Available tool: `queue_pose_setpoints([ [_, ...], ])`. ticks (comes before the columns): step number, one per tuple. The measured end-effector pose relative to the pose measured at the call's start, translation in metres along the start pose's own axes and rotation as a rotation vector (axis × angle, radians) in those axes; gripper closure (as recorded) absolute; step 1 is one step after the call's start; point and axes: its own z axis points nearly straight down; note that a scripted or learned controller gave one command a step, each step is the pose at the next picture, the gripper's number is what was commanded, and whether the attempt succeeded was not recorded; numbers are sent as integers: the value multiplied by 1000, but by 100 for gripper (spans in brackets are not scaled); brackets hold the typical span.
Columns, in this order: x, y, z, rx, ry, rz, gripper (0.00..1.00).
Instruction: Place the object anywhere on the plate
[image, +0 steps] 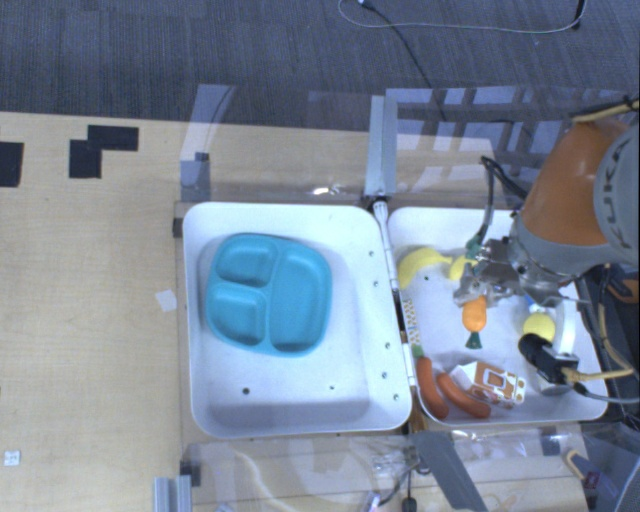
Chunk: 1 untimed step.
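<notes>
Camera view, claw: I see my gripper (478, 292) low over the right bin (440, 225); I cannot tell its state from this angle.
Object: a small orange carrot (474, 318) hangs or lies right under it; touching or held, I cannot tell.
Neighbours: banana (422, 265) to its left, lemon (539, 325) beside it, sausages (446, 390) and a carton (497, 383) at the near wall.
Plate: blue divided plate (268, 293) sits in the left bin (290, 412), well apart.

Two white bins (290, 420); one blue plate (268, 293); two sausages (447, 390)
</notes>
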Motion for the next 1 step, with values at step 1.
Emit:
queue_pose_setpoints([
  [1, 23, 28, 12, 2, -1, 76, 100],
])
